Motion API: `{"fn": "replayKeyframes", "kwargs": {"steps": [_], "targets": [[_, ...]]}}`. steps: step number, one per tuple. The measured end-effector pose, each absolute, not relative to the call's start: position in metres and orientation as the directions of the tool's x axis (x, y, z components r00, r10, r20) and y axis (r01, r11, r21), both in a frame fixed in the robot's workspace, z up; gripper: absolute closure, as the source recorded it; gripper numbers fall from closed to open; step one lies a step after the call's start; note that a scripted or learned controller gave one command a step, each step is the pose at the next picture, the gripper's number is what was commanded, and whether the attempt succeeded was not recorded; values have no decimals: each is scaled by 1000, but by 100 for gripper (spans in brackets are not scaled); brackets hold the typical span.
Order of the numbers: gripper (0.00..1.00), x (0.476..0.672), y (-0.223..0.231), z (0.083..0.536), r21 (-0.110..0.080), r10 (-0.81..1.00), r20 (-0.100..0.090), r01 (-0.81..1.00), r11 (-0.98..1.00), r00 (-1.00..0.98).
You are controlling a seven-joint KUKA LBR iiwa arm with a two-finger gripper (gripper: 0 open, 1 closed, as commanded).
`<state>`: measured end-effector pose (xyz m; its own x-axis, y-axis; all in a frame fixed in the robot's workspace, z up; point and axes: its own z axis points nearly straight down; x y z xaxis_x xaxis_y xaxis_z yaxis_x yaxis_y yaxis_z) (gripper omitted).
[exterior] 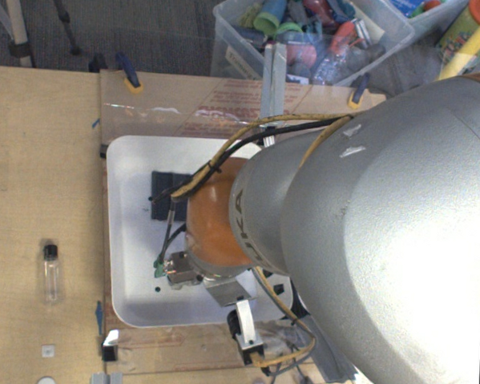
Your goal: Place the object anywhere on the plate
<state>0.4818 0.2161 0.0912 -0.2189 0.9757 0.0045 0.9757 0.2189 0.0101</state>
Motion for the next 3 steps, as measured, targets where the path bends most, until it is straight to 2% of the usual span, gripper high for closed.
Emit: {"fn": "replayKeyframes", "kwargs": {"steps": [1,2,3], "targets": [[100,492,200,190,2,577,-1,577,817,-817],[100,531,225,167,4,-44,-4,-44,999,-999],[100,482,225,116,1,341,1,341,940,-940]]}}
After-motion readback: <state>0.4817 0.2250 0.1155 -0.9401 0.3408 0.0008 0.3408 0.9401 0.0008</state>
